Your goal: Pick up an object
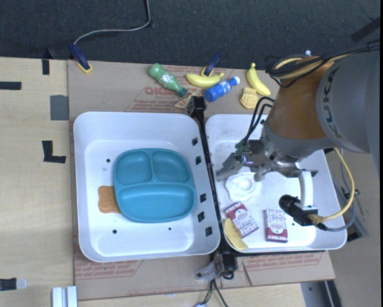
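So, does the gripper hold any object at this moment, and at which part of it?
It cannot be told. The gripper hangs low in the right white bin, just above a white fried-egg toy, and the grey arm hides any contact.

Honestly not much is readable here: there's reddish print on the cardboard [154,99] above the left bin and along its bottom edge, plus red-and-white labels on the two small packets [242,219] in the right bin, but all too blurry to make out.
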Controlling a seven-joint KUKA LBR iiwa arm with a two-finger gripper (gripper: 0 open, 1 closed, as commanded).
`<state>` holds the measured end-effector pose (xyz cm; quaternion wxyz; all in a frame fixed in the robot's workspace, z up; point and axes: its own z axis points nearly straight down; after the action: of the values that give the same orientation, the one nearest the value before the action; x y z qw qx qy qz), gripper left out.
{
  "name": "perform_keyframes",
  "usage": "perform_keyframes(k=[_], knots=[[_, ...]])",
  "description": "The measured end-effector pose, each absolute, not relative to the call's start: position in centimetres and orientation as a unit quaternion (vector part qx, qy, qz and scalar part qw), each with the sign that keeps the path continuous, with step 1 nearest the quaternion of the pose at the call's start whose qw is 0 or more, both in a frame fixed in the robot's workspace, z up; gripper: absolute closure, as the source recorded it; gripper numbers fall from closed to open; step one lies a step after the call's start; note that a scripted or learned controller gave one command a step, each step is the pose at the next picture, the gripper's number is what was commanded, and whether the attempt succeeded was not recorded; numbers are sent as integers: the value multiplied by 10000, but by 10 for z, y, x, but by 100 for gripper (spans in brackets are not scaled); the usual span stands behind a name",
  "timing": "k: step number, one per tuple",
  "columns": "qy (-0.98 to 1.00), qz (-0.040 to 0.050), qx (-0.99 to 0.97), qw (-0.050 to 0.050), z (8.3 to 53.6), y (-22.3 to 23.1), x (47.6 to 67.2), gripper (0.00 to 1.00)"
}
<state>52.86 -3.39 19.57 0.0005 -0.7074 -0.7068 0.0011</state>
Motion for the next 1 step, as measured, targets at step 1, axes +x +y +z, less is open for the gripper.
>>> perform_keyframes(k=[1], knots=[[-7075, 5, -7067, 4, 184, -51, 600, 0]])
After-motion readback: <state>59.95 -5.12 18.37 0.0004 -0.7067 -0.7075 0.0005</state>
